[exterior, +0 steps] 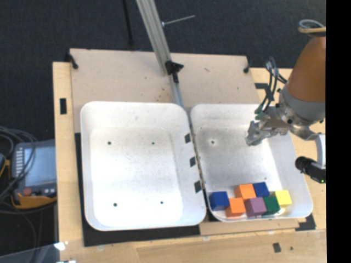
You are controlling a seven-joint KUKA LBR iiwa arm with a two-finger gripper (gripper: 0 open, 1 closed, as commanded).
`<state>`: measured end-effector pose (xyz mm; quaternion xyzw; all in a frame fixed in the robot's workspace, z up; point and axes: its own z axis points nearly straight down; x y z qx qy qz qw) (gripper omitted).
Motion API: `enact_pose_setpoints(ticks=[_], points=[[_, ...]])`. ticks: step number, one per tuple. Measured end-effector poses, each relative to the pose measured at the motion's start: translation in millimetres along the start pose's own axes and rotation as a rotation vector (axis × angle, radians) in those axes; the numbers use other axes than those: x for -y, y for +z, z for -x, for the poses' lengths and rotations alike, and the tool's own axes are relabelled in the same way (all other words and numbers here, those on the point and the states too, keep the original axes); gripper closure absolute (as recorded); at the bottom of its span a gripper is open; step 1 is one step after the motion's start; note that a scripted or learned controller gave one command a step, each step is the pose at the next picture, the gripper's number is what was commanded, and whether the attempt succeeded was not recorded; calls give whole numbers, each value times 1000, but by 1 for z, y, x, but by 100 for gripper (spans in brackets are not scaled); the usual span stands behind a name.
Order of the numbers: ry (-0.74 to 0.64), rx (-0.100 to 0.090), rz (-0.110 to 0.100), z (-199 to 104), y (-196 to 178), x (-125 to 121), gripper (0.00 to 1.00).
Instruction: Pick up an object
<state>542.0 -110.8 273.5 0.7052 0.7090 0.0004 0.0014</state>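
Several coloured blocks lie clustered in the near corner of the right bin (pixel 230 158): a blue block (pixel 219 200), two orange blocks (pixel 246 191) (pixel 236 206), a second blue block (pixel 261 189), a purple block (pixel 255 206), a green block (pixel 271 204) and a yellow block (pixel 283 198). My gripper (pixel 253 135) hangs over the right bin's far right part, well above and behind the blocks. Nothing shows between its fingers.
The left bin (pixel 137 163) lies beside the right one, with a clipped divider between them. A slanted metal rail (pixel 156 29) rises behind the bins. A control pendant and cables sit off the bench at the left.
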Motion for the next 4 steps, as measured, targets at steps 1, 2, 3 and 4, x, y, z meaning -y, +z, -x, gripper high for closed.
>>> enact_pose_setpoints(ticks=[1, 2, 3, 4], points=[[0, -1, -2, -47, 13, -6, 100], [-2, -2, -1, -97, 10, -28, 100], [0, -1, -1, -137, 17, -47, 100], [0, -1, -5, -186, 38, -55, 100]])
